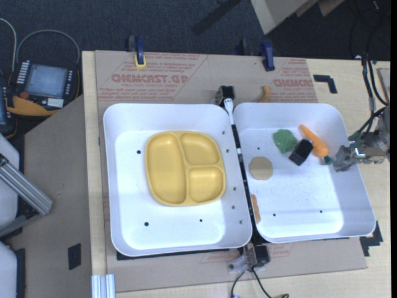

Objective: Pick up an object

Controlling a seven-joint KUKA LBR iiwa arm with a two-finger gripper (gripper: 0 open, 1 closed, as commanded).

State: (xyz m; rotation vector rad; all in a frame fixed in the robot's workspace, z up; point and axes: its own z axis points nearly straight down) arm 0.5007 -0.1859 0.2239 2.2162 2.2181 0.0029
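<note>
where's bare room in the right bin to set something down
The near half of the right bin is bare, below the tan disc and out to the front rim. It is crowded toward the far right: the green piece, black block and carrot cluster there, with the hand at that rim.

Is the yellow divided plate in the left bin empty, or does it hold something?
Empty. All three compartments of the yellow divided plate show bare yellow surface; it lies flat in the left bin.

Dark carpeted floor (124,8) surrounds the brown board-topped table (186,73) — blue clamps (138,47) grip its far edge, and a handheld control pendant (43,82) lies left.
</note>
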